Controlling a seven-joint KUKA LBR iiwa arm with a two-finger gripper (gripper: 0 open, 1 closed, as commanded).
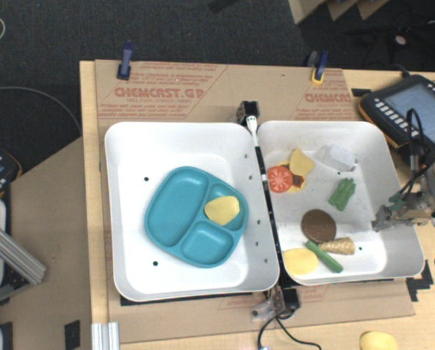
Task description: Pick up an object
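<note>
Reaching in over the right bin (392,265)'s right rim, the claw (392,216) hangs with nothing visibly between its fingers, though how wide they stand I cannot tell. The green pepper piece (342,194) lies inside the right bin, near the claw and up-left of it, apart from it. Its long axis runs tilted, upper end leaning right toward that bin's far wall.

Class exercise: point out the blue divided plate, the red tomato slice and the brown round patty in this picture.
blue divided plate (175,210), camera view, floor of its large left compartment.
red tomato slice (279,179), camera view, middle of the slice.
brown round patty (319,225), camera view, centre of its top face.
</note>
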